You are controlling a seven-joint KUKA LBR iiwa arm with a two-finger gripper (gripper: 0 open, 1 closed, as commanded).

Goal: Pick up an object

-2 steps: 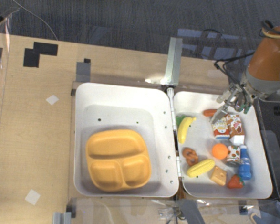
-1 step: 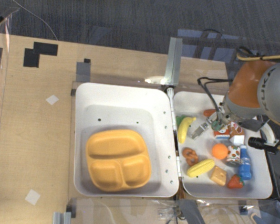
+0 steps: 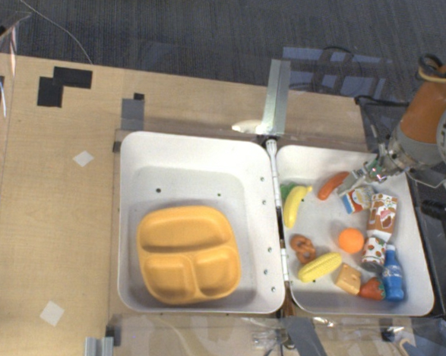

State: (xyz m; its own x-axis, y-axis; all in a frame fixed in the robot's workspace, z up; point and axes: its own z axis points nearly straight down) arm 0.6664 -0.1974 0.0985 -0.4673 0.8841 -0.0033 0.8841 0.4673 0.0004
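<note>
Pale wooden worktop [image 3: 45,222] carries two shallow white bins side by side, with dark carpet beyond its far edge. At the far right corner of the right bin [image 3: 425,298] the jaws [image 3: 375,171] hang low; whether they are apart or together I cannot tell at this scale. Just beneath them lies a small blue and white carton [image 3: 354,199], with an orange sausage [image 3: 331,185] to its left and a brown and white milk carton [image 3: 383,212] to its right. Nearer sit an orange ball [image 3: 350,240], a can [image 3: 374,252] and a blue bottle [image 3: 392,279]. Two yellow bananas [image 3: 293,205] [image 3: 319,267], a pretzel [image 3: 303,247], a tan block [image 3: 348,279] and a red strawberry [image 3: 372,290] fill the rest. Left bin [image 3: 186,159] holds a yellow divided tray [image 3: 190,252].
</note>
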